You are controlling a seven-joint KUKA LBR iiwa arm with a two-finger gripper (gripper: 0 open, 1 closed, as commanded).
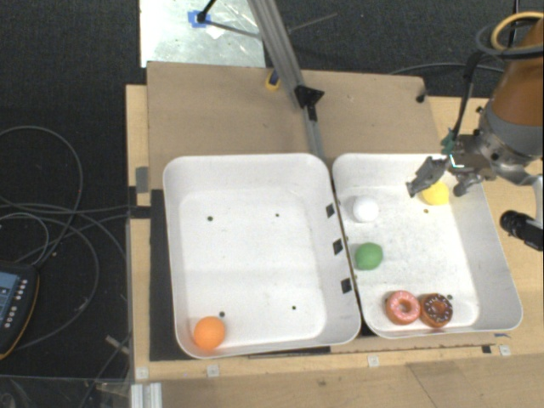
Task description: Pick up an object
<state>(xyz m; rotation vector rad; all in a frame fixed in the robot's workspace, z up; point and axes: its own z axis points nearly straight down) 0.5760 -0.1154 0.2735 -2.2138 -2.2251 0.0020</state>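
Observation:
My gripper [442,184] hangs over the far right part of the right bin [497,266], its two dark fingers spread open. A small yellow ball [436,196] lies on the bin floor just below the gap between the fingers, partly hidden by them. Nothing is clamped between the fingers. Also in this bin are a white ball [365,209], a green ball [368,256], a pink-iced donut [402,307] and a chocolate donut [437,310]. An orange ball [208,332] sits in the near left corner of the left bin [174,228].
A slanted grey pole [280,41] crosses the back of the bench and ends near the gap between the bins. Black clips [337,245] line the shared bin edge. Cables and a handheld pendant [13,296] lie on the floor at the left.

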